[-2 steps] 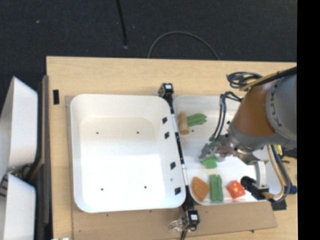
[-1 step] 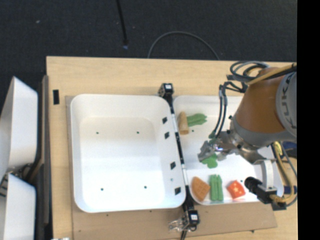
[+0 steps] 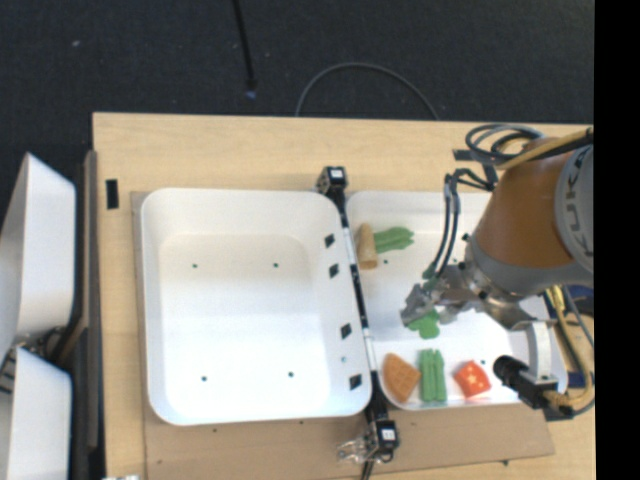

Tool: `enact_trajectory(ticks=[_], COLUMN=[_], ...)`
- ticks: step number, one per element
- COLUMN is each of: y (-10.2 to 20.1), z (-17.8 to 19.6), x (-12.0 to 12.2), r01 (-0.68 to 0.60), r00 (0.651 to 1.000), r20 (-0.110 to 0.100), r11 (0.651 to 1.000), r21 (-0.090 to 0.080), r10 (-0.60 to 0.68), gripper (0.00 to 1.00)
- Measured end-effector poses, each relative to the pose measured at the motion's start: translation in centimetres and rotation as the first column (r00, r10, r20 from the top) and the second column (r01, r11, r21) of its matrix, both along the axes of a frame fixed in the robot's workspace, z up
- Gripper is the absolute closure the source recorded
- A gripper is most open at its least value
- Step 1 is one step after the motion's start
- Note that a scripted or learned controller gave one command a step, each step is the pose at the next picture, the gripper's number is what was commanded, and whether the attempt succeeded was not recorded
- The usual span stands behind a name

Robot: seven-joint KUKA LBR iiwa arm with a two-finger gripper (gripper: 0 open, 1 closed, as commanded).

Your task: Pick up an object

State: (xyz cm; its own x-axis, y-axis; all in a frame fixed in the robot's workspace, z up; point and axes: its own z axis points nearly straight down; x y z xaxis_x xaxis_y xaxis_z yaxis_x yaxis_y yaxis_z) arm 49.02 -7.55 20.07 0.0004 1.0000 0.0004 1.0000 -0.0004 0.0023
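Note:
My gripper (image 3: 424,306) hangs low in the right bin (image 3: 462,204), near its middle. A small green piece (image 3: 425,327) peeks out just below the gripper's tip, partly hidden by it; whether it is gripped I cannot tell. Around it lie a tan cylinder (image 3: 366,247) and a green object (image 3: 395,238) near the divider at the back. An orange wedge (image 3: 401,378), a green ridged block (image 3: 432,376) and a red object (image 3: 472,379) sit along the front wall.
The left bin (image 3: 150,268) stands beside the right one, split off by a divider with black clips (image 3: 352,298). The arm's orange band (image 3: 525,218) and cables (image 3: 490,143) overhang the right bin's far right side.

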Motion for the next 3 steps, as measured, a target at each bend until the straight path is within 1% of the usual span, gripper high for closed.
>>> enact_trajectory(ticks=[1, 2, 3], y=[1.2, 3.3, 10.6], z=[3.8, 1.0, -0.1], x=[0.1, 0.0, 3.4], r01=[-0.005, -0.004, -0.011], r00=[1.0, 1.0, 1.0], r20=[0.004, -0.003, -0.001], r11=[1.0, 1.0, 1.0], r21=[0.0, -0.001, 0.002], r10=[0.005, 0.004, 0.011], gripper=[1.0, 1.0, 1.0])
